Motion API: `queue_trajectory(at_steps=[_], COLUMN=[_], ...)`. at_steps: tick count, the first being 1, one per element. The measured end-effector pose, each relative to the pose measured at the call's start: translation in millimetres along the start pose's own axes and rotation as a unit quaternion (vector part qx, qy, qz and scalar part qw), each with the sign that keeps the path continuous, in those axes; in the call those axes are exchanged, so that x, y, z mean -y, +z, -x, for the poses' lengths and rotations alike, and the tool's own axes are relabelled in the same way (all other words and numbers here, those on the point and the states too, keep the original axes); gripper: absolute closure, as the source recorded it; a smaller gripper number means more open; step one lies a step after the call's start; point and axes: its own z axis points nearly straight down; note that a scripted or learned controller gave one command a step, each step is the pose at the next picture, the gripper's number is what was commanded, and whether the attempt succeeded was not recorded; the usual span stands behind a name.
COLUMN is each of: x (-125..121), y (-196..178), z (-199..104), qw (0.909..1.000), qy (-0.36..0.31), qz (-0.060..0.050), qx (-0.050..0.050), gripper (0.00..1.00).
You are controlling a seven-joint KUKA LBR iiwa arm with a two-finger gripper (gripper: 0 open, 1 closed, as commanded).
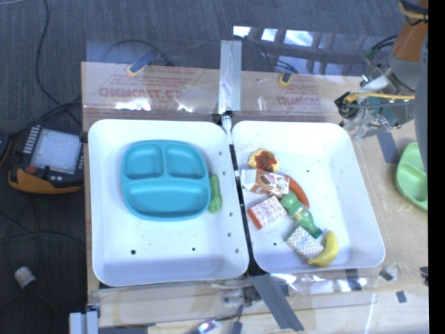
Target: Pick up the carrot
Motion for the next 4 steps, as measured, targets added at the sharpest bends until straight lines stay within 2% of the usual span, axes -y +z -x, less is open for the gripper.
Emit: queue_trajectory(at_steps=[1,3,4], x=[-37,-35,-37], y=[48,44,56], z=[-5,-7,-11], qw=[0.9996,0.9958,0.9959], qy=[0.03,0.091,0.09], qz=[0.001,-0.001,0.001], qx=[0.001,0.0,0.001], gripper=[1.0,1.0,1.0])
